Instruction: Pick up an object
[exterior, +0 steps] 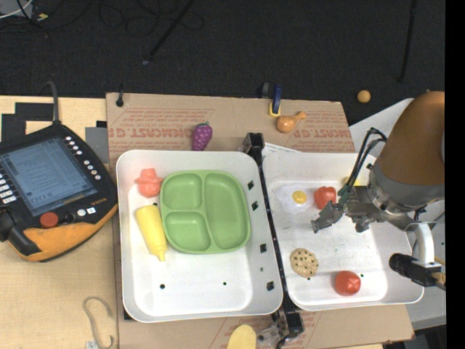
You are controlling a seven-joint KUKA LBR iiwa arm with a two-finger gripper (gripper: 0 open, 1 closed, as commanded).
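My gripper (341, 222) hangs over the middle of the right bin (378, 267), its two dark fingers spread apart and open, with nothing between them. A red tomato (325, 195) lies just up and left of the fingers, beside a fried egg (298, 196). A speckled cookie (304, 262) rests toward the bin's front left. A second red fruit (347, 283) sits near the front edge. The arm's grey and orange wrist (414, 151) covers the right part of the bin.
The left bin (189, 289) holds a green divided plate (204, 211), a yellow piece (152, 230) and a pink piece (147, 182). A purple grape bunch (201, 134) and an orange pear (288, 121) lie on cardboard behind the bins. A control pendant (51, 184) sits far left.
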